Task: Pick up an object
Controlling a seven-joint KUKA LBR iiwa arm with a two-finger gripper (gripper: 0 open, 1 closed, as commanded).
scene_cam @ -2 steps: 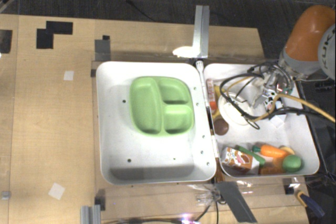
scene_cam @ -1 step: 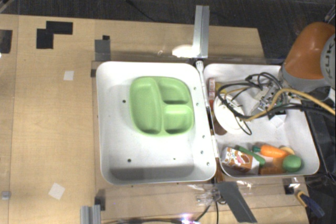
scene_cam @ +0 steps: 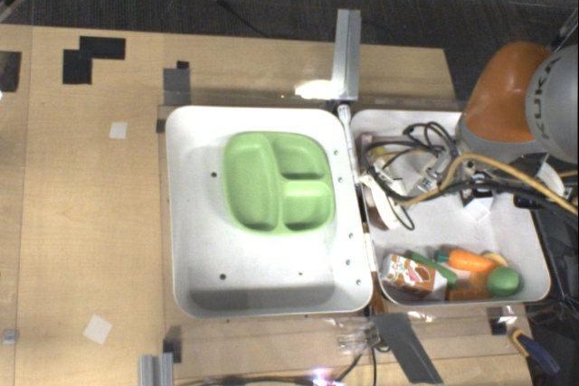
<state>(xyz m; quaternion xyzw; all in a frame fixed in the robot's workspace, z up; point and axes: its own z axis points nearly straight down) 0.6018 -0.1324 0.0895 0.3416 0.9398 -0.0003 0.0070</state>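
From above, the gripper [scene_cam: 384, 185] sits low in the right bin [scene_cam: 525, 235], by the wall next to the left bin [scene_cam: 194, 221]. Wires hang all around it, so you cannot tell if it is grasping anything.

A little pile of things lies just below the gripper, at the near edge of the right bin. The carrot [scene_cam: 470, 261] is orange with a green top. It lies on its side, long way across the bin, green end pointing toward the left bin. A green ball [scene_cam: 504, 281] touches the carrot's far end. A small pouch [scene_cam: 412, 274] with a brown and red label lies beside the green top. Its words are too small to read.

Left of the gripper, the left bin holds a green tray [scene_cam: 276, 181] with three sections. Both bins rest on the wooden surface [scene_cam: 81, 221].
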